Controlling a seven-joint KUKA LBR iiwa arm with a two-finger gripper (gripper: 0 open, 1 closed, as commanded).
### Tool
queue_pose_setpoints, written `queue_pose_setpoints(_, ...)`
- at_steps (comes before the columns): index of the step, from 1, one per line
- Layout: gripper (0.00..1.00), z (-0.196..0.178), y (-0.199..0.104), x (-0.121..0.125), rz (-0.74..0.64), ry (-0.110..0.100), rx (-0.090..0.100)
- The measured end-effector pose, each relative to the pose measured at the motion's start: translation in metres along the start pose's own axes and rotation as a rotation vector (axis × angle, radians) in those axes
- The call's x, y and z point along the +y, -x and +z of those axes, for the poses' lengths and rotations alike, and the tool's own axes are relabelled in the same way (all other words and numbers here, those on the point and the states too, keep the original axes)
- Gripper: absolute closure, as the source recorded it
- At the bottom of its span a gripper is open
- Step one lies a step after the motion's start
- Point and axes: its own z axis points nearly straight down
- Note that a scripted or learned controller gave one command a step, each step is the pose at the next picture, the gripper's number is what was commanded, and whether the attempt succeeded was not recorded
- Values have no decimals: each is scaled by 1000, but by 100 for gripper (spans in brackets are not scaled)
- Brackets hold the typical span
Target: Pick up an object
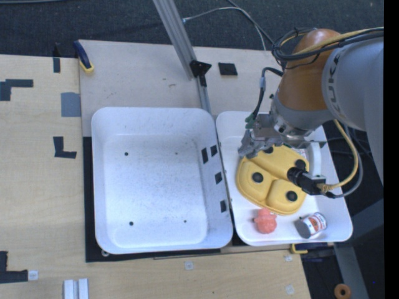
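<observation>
My gripper [259, 143] is down inside the right bin [336, 220], at the upper left edge of a large yellow moulded object [272, 178] with dark round holes. The grey arm and its orange band hang over the bin's far right part and hide what lies under them. A small pink lumpy object [265, 221] rests near the bin's front edge. To its right lies a small grey and white can-like object [311, 224] with a red mark.
The left bin [156, 120] stands beside the right one, with black clips along their shared wall. A slanted metal pole [181, 33] rises behind the bins. A blue and yellow clamp [83, 57] sits at the bench's back left. Cables loop around the arm.
</observation>
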Motion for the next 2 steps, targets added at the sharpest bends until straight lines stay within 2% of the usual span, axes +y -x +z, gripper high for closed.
queue_pose_setpoints(1,100,-8,-45,-12,-1,0,1)
queue_pose_setpoints(2,100,2,-101,-20,-2,0,0)
